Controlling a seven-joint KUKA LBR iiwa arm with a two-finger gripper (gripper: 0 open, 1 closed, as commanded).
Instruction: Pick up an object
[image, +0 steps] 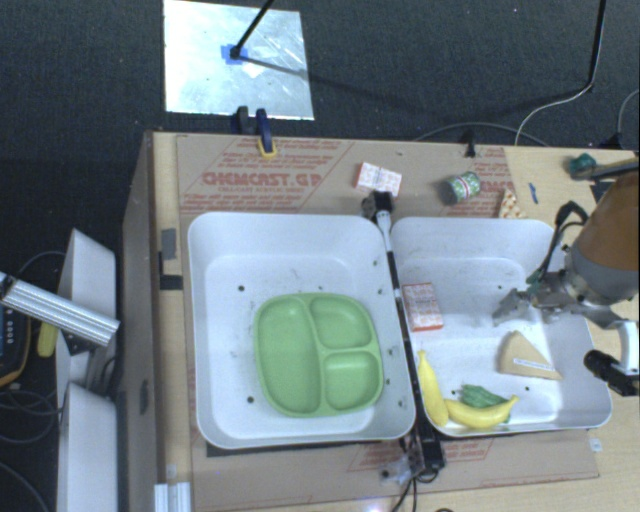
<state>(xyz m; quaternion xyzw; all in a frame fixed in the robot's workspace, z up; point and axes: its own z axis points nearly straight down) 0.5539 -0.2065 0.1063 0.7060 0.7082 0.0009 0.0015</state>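
Note:
The right bin (470, 255) holds a small pink box (422, 306) near its left wall. A tan cheese wedge (525, 356) lies at its right. Two yellow bananas (436, 392) with a green piece (483, 396) on them rest along its front edge. My gripper (512, 305) hangs low over the right bin's middle right, just above and behind the cheese wedge and apart from it. I see nothing in its grasp. The grey arm with its orange band (612, 235) comes in from the right.
The left bin (230, 250) carries a green divided plate (318, 352). On the bench behind the bins sit a small green can (463, 186), a white card (378, 179) and a blue and yellow clamp (263, 133).

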